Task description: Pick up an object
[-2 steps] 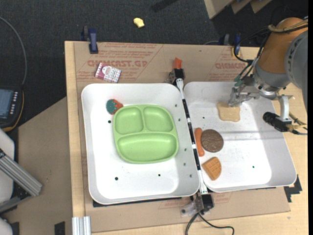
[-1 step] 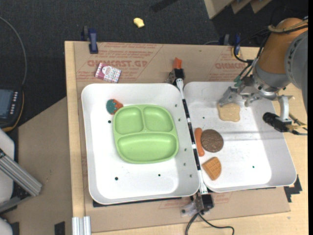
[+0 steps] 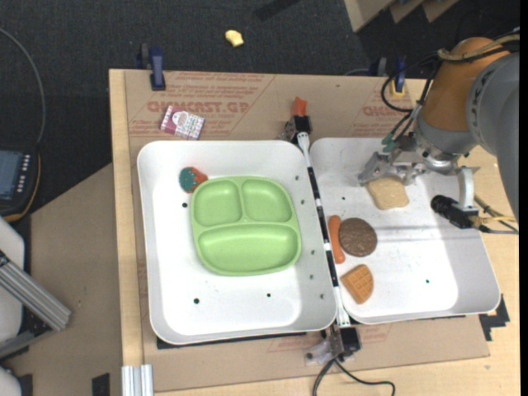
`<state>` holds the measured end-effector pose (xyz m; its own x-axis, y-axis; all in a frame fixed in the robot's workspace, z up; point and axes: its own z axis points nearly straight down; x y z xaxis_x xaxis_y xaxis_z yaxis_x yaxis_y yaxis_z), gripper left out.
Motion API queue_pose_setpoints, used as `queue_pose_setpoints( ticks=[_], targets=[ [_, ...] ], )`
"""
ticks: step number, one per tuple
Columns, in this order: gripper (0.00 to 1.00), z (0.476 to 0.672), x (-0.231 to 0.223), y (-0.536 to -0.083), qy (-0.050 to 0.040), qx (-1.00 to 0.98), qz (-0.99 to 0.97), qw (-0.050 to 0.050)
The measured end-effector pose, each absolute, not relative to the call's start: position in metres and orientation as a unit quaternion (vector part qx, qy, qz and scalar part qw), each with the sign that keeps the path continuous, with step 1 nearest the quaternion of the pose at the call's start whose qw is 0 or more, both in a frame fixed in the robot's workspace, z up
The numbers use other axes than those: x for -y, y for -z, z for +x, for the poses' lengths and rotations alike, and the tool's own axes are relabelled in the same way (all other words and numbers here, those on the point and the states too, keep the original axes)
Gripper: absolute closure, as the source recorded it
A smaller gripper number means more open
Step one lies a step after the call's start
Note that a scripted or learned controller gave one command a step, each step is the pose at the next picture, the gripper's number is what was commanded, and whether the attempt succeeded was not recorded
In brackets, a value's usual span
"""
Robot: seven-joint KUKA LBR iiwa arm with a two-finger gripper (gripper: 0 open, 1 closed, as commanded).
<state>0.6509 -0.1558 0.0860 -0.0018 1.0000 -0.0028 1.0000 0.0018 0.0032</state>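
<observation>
Several food pieces are lying in the right bin: going from near to far, an orange cracker-like piece, a brown round cookie with an orange sausage-like stick just to its left, and a pale bread-like slice. The pincer is hanging low right at that slice's far edge, so the arm is seemingly working on the approach-and-grasp step, though whether it is gripping anything I cannot tell. Next, it is likely needing to settle squarely over the slice, clench on it and lift, while the green divided plate is sitting in the left bin.
</observation>
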Motion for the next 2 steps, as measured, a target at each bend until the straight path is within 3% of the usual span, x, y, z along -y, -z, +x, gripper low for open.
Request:
queue_pose_setpoints(
  ticks=[1,2],
  targets=[
    [1.00,0.6534,0.1564,-0.1002,-0.0029,-0.707,0.707,0.006],
    [0.00,0.6529,0.1563,-0.0991,-0.0024,-0.707,0.707,0.005]
  ],
)
